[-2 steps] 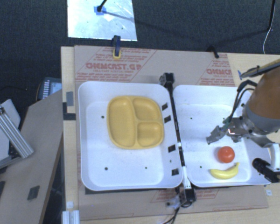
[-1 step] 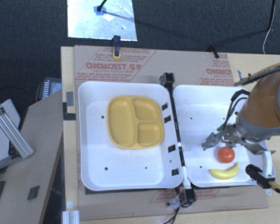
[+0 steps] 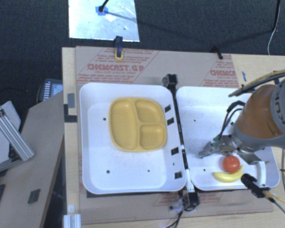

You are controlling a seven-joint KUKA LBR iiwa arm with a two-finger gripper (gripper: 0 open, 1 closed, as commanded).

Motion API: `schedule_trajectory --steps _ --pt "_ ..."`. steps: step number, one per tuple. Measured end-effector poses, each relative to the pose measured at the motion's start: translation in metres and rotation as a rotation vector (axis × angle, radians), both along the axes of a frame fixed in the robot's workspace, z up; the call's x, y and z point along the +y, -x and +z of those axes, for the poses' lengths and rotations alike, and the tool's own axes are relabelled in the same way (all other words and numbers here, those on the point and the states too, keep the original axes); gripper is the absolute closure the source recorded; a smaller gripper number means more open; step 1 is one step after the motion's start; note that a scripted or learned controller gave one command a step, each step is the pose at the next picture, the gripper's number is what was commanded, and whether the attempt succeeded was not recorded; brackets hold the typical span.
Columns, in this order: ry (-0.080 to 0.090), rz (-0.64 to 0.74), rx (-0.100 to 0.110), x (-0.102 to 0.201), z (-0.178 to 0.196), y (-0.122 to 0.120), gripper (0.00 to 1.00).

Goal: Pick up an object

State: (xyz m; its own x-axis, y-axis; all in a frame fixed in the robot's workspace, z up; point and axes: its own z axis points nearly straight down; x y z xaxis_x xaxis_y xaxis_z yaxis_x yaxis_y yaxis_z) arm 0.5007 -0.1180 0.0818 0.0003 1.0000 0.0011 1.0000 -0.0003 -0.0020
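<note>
1. The grey two-finger gripper [image 3: 210, 149] sits low over the right shallow white plastic bin [image 3: 199, 108], reaching in from three o'clock. Its fingers point toward nine o'clock and lie close to the bin floor. Whether they are spread or closed cannot be told from this angle. Nothing shows between them.
2. Behind the gripper, at two o'clock from it, rises the grey arm with its broad orange band [image 3: 257, 114]. Dark cables loop along the wrist.
3. One small round red tomato-like ball [image 3: 231, 163] lies at four o'clock from the gripper, just beside the wrist body, apart from the fingertips.
4. One yellow plastic banana [image 3: 227, 176] lies at six o'clock from the ball, touching it or nearly so, near the bin's front wall.
5. So the right bin holds two loose objects, both in its front right part.
6. The left shallow white plastic bin [image 3: 92, 141] lies at nine o'clock, across a black hinged divider [image 3: 177, 132]. It holds one yellow three-compartment plastic tray [image 3: 137, 124], lying flat near the middle.
7. Both bins rest on a brown cardboard sheet with red lettering [image 3: 133, 63]. One square silvery plate [image 3: 103, 13] lies on the dark floor at twelve o'clock.
</note>
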Motion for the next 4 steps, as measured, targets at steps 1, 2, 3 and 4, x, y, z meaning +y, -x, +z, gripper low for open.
schedule_trajectory --steps 1,2,3,4 --pt "0.001 0.001 -0.004 0.0 0.013 -0.001 1.0" --pt "0.003 0.004 -0.008 -0.009 0.07 -0.009 1.0" --pt "0.003 0.005 -0.009 -0.01 0.115 -0.016 1.0" --pt "0.002 0.005 -0.008 -0.01 0.147 -0.018 1.0"
